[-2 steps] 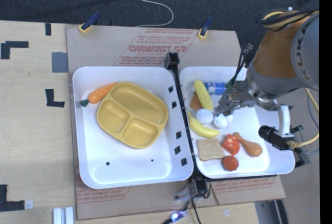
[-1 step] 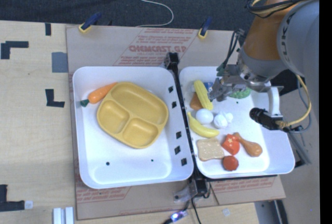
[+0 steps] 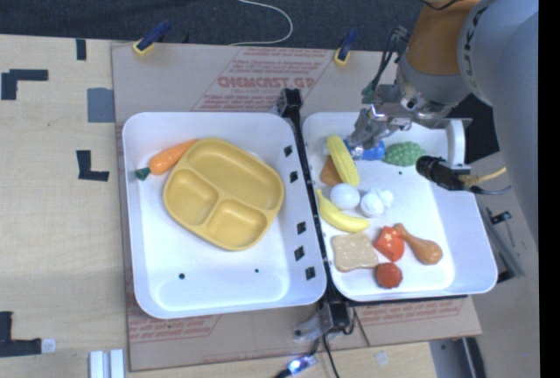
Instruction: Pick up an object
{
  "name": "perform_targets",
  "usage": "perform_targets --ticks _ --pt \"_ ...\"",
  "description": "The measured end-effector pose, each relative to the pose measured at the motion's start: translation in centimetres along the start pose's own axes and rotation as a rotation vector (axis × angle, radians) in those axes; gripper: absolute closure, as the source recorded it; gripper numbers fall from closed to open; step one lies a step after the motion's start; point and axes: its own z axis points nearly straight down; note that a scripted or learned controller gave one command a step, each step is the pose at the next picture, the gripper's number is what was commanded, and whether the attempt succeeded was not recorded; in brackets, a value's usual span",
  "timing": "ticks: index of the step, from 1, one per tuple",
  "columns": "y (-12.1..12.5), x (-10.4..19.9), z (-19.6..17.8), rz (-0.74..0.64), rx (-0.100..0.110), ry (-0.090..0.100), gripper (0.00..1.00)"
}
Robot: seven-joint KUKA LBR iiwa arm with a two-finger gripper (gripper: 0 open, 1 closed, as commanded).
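- Hovering low over the upper part of the right white bin (image 3: 464, 271), the metal two-finger tool (image 3: 366, 140) sits among crowded toy food; whether it is open, closed or gripping anything, I cannot tell, since the wrist hides the tips.
- Nearest candidates: a yellow plastic corn cob (image 3: 342, 159) just left of the tool, a small blue piece (image 3: 374, 152) directly under it, a green bumpy vegetable (image 3: 403, 153) just right. Judged target is one of these three; which one is unclear.
- Risk: tight packing. A descent could straddle two items or land on the corn's rounded side and squirt it away.
- Risk: the blue piece looks small and flat against the bin floor; a grasp may close over it and come up bare.
- Risk: a shove could send the corn into the white egg-like balls (image 3: 357, 198) and yellow banana (image 3: 339, 216) below it, which would roll.
- Risk: the black divider (image 3: 302, 192) between bins and the bin's upper rim are near; a sideways approach could clip them.
- Lower right items, the toast slice (image 3: 354, 253), red tomato (image 3: 388, 276) and brown drumstick (image 3: 418, 247), are well apart from the tool.
- Left bin (image 3: 149, 280) holds a yellow divided tray (image 3: 224, 192) and an orange carrot (image 3: 168, 157), far from the action.
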Motion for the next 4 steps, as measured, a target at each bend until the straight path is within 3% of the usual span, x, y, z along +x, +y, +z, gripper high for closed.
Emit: perform_targets --ticks 1,2,3,4 --pt "-0.7 -0.7 -1.1 0.002 -0.001 0.000 1.00" --pt "1.3 -0.2 -1.2 0.000 -0.001 0.000 1.00" --pt "-0.6 -0.4 -0.3 0.002 0.002 -0.001 1.00" --pt "-0.6 -0.3 -0.5 0.001 0.000 -0.001 1.00"
